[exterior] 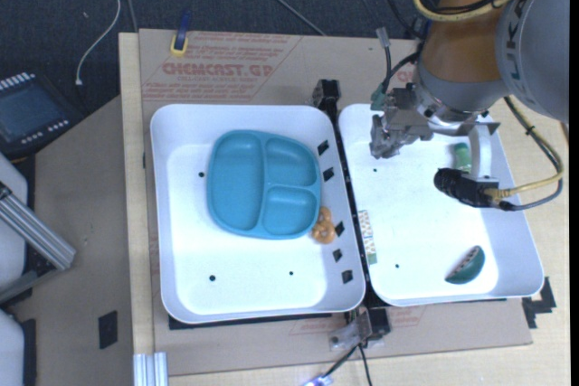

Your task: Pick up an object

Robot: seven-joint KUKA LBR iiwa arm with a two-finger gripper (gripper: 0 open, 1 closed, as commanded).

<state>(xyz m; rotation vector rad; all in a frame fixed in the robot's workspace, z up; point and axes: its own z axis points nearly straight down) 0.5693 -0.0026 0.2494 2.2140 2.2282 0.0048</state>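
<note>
My gripper [387, 143] hangs over the back left part of the right bin [409, 285], its dark fingers pointing down with nothing visible between them. A teal and dark wedge-shaped object [465, 265] lies near that bin's front right corner. A small green object [462, 156] sits by the right bin's far right side, partly behind the arm. In the left bin [244, 294] rests a blue divided plate [263, 183], and a small orange-tan object [324, 227] lies at the plate's right edge.
A black cable fitting [461, 186] with a yellow cable hangs from the arm over the right bin. Black clips [333, 194] line the divider between the bins. Cardboard [226, 63] lies under both bins, with loose cables on the floor behind.
</note>
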